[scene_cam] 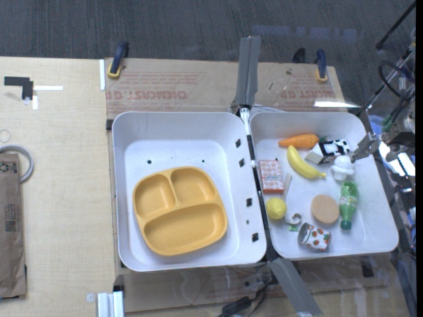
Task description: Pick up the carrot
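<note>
The orange carrot (299, 140) lies flat near the back of the right bin (370, 243), pointing left to right, just above the banana (304, 164). It rests free with nothing touching it from above. My gripper (367, 148) shows as a grey tip at the right rim of that bin, well to the right of the carrot, beyond a black-and-white toy (330, 150). Nothing is seen in the gripper.
The right bin also holds a white figure (342, 168), a green bottle (348, 203), a tan disc (324, 209), a lemon (276, 208), a red box (270, 176) and a small can (314, 236). A yellow divided plate (180, 209) sits in the left bin (132, 137).
</note>
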Controlling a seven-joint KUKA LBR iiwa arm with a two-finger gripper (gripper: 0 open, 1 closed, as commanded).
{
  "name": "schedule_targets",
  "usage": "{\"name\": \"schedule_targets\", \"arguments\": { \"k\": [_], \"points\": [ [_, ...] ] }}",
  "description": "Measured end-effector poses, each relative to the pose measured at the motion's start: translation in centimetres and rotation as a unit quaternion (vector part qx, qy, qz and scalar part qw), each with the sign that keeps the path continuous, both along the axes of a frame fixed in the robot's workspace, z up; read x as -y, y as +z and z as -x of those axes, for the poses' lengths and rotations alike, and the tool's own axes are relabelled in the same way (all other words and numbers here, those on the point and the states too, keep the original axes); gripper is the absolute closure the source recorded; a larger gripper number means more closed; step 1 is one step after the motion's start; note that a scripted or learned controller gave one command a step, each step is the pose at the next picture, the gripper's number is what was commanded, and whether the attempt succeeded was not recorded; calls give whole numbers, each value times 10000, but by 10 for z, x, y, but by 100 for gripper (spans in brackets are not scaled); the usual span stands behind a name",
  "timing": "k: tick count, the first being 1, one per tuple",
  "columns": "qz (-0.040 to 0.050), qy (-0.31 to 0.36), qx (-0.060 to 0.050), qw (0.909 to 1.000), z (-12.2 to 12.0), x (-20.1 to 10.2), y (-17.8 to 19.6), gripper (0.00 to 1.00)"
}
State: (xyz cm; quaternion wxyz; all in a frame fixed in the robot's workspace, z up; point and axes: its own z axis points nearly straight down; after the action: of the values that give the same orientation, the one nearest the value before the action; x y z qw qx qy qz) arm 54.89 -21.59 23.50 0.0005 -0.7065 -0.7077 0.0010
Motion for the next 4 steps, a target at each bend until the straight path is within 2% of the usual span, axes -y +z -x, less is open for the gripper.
{"name": "schedule_targets", "arguments": {
  "k": [1, 2, 3, 4],
  "points": [
    [7, -833, 8, 9965, 0, -15, 14, 0],
    [7, -343, 7, 9994, 27, -21, 73, 0],
    [-2, 244, -4, 9997, 71, -5, 24, 0],
    [5, 245, -5, 9997, 71, -5, 32, 100]
  ]
}}
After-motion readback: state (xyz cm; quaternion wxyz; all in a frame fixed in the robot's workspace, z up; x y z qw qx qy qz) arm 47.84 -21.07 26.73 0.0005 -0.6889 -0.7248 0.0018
